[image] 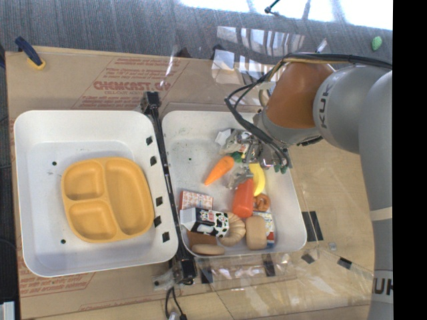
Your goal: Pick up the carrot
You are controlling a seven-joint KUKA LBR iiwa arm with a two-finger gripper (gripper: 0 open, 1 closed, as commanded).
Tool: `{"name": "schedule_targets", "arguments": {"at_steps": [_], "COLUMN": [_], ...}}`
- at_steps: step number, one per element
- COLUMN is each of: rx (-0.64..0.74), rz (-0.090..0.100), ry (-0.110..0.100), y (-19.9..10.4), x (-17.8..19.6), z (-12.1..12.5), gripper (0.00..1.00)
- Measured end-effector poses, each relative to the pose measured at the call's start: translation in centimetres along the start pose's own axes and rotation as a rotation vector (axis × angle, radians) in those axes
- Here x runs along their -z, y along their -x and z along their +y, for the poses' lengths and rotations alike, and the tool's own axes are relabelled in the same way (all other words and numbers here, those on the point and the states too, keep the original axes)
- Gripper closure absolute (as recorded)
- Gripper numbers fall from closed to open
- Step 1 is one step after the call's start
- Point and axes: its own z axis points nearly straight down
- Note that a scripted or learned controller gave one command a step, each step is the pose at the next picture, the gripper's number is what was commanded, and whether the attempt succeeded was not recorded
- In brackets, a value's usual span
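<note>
The orange carrot (219, 170) lies tilted in the upper middle of the right bin (180, 145), its green top pointing up and to the right. My gripper (251, 153) hangs just right of the carrot's leafy end, low over the bin. The grey arm with its orange band (297, 99) reaches in from the right and hides what is under the wrist.
A yellow banana (257, 179), a red bottle-like toy (243, 199) and a small donut (263, 203) crowd just below the gripper. More toy food, a box (197, 199) and a bread roll (255, 233) fill the bin's near end. A yellow divided plate (105, 199) sits in the left bin (33, 139).
</note>
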Motion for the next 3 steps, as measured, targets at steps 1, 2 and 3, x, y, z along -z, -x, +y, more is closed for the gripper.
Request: {"name": "schedule_targets", "arguments": {"at_steps": [1, 2, 3], "rx": [-0.051, -0.044, -0.325], "rz": [0.002, -0.003, -0.004], "ry": [0.003, 0.001, 0.001], "y": [-4.8, -4.6, -4.4], "x": [0.0, 1.2, 6.5], "z": [5.0, 5.0, 6.6], "gripper": [0.00, 1.00, 1.00]}}
